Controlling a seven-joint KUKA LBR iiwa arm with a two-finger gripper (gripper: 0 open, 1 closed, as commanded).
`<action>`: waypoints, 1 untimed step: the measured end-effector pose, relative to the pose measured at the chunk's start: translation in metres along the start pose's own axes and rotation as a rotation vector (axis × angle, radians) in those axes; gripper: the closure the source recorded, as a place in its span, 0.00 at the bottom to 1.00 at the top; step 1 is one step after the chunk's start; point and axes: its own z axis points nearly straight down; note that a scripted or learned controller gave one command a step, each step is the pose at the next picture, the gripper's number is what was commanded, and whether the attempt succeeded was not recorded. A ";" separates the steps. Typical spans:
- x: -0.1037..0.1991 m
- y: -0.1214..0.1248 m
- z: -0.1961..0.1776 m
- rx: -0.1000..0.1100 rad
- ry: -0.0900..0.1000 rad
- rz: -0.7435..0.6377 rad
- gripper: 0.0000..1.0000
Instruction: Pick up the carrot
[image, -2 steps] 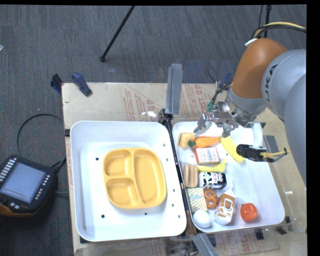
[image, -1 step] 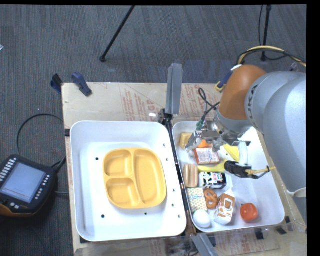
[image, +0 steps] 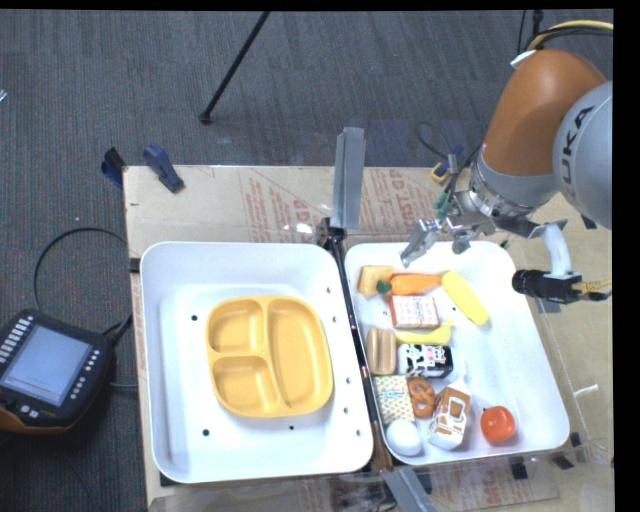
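Jaws (image: 443, 234) spread wide, holding nothing, poised above the far edge of the right bin (image: 520, 375). Carrot (image: 414, 284) lies just below them in that bin, apart from the fingers, beside a corn cob (image: 465, 297). Left bin (image: 175, 300) holds a yellow divided tray (image: 268, 356). Tabletop (image: 240, 195) is cardboard-lined; dark carpet (image: 120, 80) around it.

**Arm and gripper: pose noted**

The grey arm (image: 585, 130) enters from the right, its orange band (image: 540, 100) above the wrist. The gripper (image: 440, 235) hangs low, pointing down and left. Its fingers (image: 418, 243) stand apart, nothing between them.
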 end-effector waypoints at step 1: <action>-0.014 -0.006 0.134 0.010 0.004 0.076 0.00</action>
